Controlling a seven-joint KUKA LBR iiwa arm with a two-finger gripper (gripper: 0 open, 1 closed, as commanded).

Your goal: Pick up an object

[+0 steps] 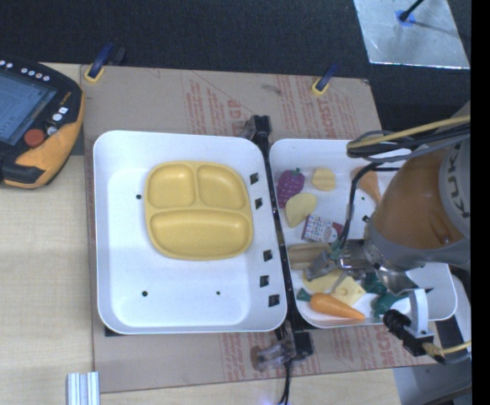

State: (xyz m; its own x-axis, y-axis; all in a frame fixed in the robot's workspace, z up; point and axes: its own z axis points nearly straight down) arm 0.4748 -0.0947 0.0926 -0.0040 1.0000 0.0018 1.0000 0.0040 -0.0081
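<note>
Brown bench (185,99) carries both bins; your gripper (333,264) hovers low in the right bin (312,152), near its front edge. Finger state: you cannot tell. Next, close on one toy.

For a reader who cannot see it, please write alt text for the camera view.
The gripper hangs low over toy food in the right bin, near a carrot. A yellow divided plate lies in the left bin.

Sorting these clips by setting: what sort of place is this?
Probably a robotics lab bench: a robot arm over two white bins of toy food, a control tablet at the side, and cardboard clamped to the table.
</note>
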